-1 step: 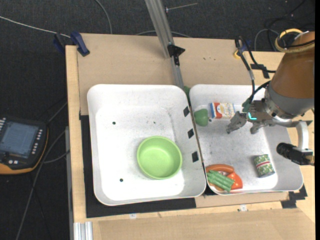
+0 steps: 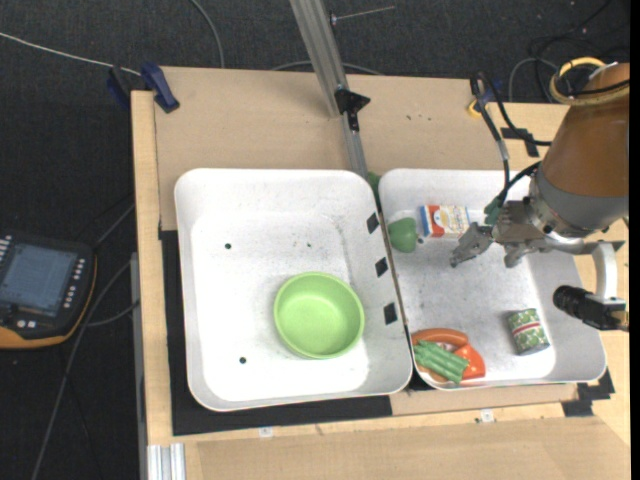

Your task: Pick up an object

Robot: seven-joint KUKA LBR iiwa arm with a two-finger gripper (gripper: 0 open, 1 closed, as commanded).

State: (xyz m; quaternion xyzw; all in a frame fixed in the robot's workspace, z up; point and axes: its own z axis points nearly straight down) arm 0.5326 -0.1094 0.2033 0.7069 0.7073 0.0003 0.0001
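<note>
One fixed cam, above the counter (image 2: 260,118), looks down at a slant. Mid range; both bins (image 2: 200,268) in frame.

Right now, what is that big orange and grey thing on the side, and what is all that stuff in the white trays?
That is a robot arm, and a computer program moves it. The camera looks down on the bench from above, a bit slanted. The arm reaches in from the right. Its grabbing part, the end effector, has two fingers that are spread open and hold nothing. It hangs over the right tray.

In that tray lie a small carton, a green ball-like thing, a little can and some red and green toy food. The left tray has a green bowl. The robot's job is to pick something up.
</note>
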